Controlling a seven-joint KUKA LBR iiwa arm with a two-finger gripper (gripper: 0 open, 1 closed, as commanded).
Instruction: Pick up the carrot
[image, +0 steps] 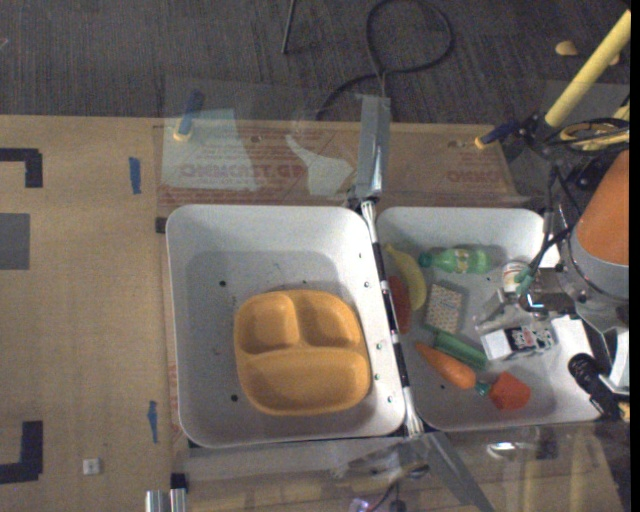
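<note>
The carrot (447, 367) is a short orange cone lying flat near the front of the right bin (560, 405), with its tip pointing to the upper left. A green stick-like item (461, 349) lies right along its far side. My gripper (508, 314) hangs over the right half of that bin, up and to the right of the carrot and apart from it, above a small white box (518, 341). The grey arm with its orange band (608, 222) reaches in from the right edge.
Around the carrot are a red item with a green stem (510, 391), a banana (410, 276), a red piece (399, 300), a green bottle (460, 261) and a speckled packet (446, 307). The left bin (200, 330) holds a yellow divided tray (300, 352).
</note>
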